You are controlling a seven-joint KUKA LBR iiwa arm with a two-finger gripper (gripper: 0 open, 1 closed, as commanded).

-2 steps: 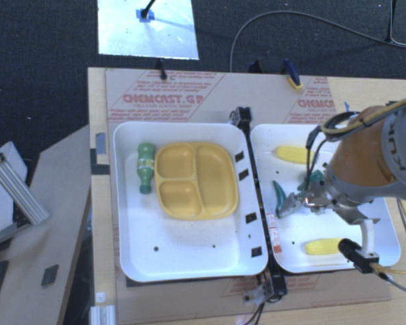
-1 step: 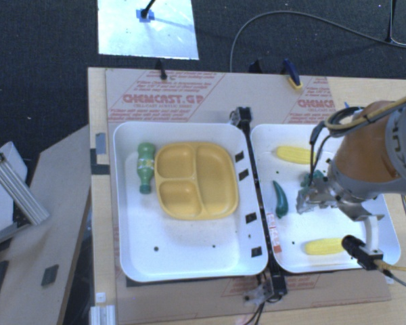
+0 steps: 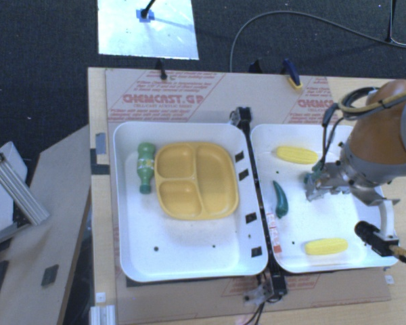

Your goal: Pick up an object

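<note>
The right bin [image 3: 338,217] holds a yellow corn cob [image 3: 296,156] near its far edge. A dark green pepper [image 3: 280,199] lies by its left wall, and a yellow banana-like piece [image 3: 326,247] lies near its front edge. My gripper [image 3: 316,187] hangs low over the middle of this bin. It is right of the pepper and below the corn, and touches neither. Nothing shows between it and the bin floor. The grey and orange arm reaches in from the right.
The left bin [image 3: 125,202] holds a yellow divided plate [image 3: 195,180] with a green bottle [image 3: 145,167] lying at its left. A black divider [image 3: 252,181] runs between the bins. A black cable fitting [image 3: 373,238] sits at the right bin's front right.
</note>
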